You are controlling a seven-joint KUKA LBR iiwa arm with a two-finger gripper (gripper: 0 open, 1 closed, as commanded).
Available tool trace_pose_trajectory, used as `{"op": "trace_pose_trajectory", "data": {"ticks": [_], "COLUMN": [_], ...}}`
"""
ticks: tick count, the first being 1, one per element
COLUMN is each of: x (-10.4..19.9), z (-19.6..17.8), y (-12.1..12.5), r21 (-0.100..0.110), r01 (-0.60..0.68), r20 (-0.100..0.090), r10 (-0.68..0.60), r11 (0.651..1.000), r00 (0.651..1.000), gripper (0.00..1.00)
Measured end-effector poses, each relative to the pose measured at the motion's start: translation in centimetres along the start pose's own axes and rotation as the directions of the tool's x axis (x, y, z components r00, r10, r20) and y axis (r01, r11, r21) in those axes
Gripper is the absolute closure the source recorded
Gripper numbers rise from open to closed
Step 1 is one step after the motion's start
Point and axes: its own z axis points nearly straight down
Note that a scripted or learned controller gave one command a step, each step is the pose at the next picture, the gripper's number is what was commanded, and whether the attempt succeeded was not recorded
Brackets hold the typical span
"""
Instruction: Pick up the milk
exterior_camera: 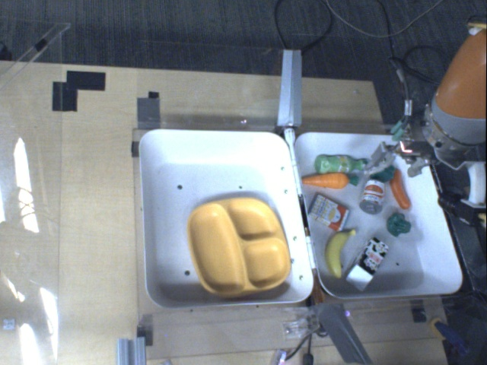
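In the right bin [449, 276], milk [368, 260] lies slanted, white end nearest.

One fixed camera above the bench [91, 204], angled down over both white bins [152, 226] (arm entering from right).
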Motion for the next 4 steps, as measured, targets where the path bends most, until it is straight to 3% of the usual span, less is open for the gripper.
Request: {"op": "trace_pose_trajectory", "data": {"ticks": [1, 2, 3, 4], "x": [-1.3, -4.3, 0.7, 1.8], "z": [6.9, 10.0, 5.7, 10.1], "y": [-1.4, 3.6, 1.3, -0.9], "r21": [-0.001, -0.003, -0.003, -0.002], "r01": [0.409, 0.451, 0.573, 0.294], "r20": [0.001, 0.002, 0.003, 0.001], "r10": [-0.409, -0.451, -0.573, -0.294], "r11": [0.913, 0.893, 0.819, 0.956], "r00": [0.913, 0.893, 0.819, 0.956], "gripper": [0.0, 0.0, 0.0, 0.0]}}
